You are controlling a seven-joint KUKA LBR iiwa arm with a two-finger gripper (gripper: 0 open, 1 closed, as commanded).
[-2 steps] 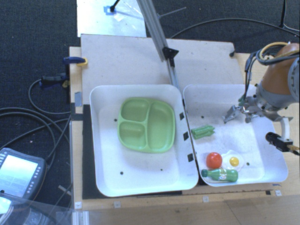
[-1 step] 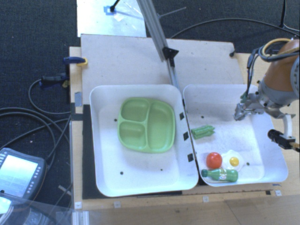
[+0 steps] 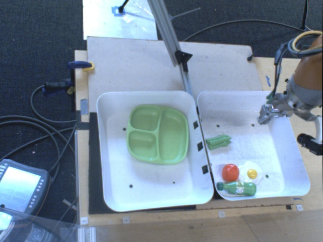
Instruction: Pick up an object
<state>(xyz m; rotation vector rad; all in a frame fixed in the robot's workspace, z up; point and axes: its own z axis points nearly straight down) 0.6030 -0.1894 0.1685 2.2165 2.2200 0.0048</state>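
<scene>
The right bin [image 3: 282, 135] holds a green bean pod [image 3: 218, 142] near its left wall, a red tomato [image 3: 230, 172], a fried egg [image 3: 251, 173] and a green bottle [image 3: 237, 188] lying on its side along the front edge. My gripper [image 3: 265, 115] hangs over the bin's upper right part, well away from all of these, with nothing seen between its fingers. The left bin [image 3: 116, 185] holds a green divided plate [image 3: 157, 134].
A slanted grey metal pole [image 3: 166, 24] crosses above the bench and ends at the seam between the bins. Cables and a blue clamp [image 3: 81, 64] lie off the bench's left edge. The middle of the right bin is bare white floor.
</scene>
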